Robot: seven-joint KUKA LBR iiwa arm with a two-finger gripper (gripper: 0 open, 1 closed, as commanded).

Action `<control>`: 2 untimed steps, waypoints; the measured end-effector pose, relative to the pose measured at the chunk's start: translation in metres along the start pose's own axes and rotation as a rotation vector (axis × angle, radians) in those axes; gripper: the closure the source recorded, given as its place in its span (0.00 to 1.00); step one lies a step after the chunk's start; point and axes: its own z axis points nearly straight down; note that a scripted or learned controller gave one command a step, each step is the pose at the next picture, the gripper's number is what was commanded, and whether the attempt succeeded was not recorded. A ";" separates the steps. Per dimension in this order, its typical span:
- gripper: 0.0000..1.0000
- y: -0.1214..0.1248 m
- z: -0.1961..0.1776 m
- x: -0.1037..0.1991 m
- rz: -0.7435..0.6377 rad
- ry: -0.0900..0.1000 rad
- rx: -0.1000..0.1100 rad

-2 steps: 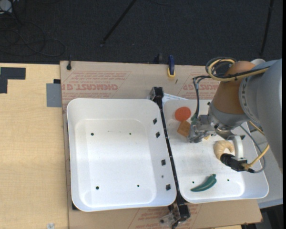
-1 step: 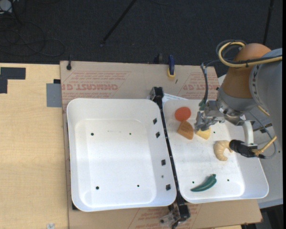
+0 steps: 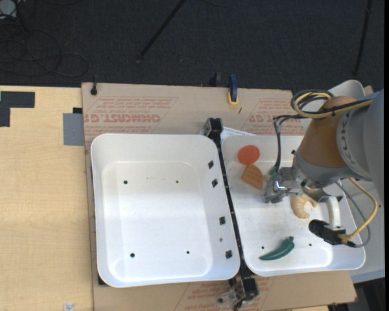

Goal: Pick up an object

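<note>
At the right of the frame the arm [image 3: 360,138] is a bulky grey cylinder with an orange-brown band just above the wrist. Yellow and black cables loop over its top and trail down its side. At its tip sits a small metallic gripper [image 3: 275,188].

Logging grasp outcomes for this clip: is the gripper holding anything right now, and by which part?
Cannot be told. The gripper sits low in the right bin, beside the tan block; nothing is visibly clamped.
</note>
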 end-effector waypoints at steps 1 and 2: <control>1.00 0.039 -0.003 0.022 -0.005 0.000 -0.004; 1.00 0.070 -0.054 0.025 -0.004 -0.002 -0.009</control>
